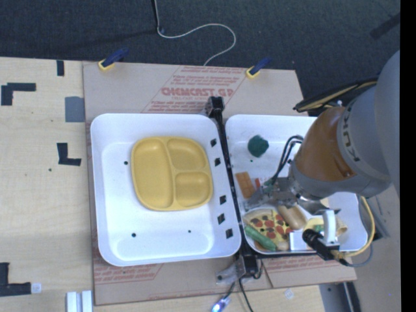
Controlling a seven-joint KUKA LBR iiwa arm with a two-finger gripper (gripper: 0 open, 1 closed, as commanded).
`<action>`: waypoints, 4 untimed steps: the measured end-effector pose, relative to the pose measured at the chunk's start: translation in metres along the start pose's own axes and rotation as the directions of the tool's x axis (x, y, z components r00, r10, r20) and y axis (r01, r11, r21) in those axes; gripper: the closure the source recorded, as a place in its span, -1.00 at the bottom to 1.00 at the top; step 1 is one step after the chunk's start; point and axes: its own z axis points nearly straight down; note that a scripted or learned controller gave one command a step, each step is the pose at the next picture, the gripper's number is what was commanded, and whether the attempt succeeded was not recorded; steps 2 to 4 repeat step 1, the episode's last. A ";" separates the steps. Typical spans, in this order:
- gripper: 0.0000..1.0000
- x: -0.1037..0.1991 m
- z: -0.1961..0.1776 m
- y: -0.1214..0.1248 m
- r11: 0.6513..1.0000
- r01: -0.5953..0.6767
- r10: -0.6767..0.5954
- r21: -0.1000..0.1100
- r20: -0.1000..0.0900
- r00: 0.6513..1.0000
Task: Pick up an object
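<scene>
Your pincer [272, 192] low in the right bin [276, 123] over the toy food pile [270, 227], its state you cannot tell, green ball [258, 145] near, yellow tray [173, 173] in left bin [110, 174]

This is a robot test lab, not a home: two shallow white plastic bins [104, 174] stand on a flat brown cardboard sheet [188, 90] clamped at 12 o'clock, on a plywood bench [39, 194] with black tape marks.
</scene>
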 end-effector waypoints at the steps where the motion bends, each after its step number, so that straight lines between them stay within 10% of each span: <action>1: -1.00 -0.028 0.001 0.059 1.000 0.001 -0.001 0.002 -0.006 1.000; 4: -1.00 -0.028 0.001 0.059 1.000 0.001 -0.001 0.002 -0.006 1.000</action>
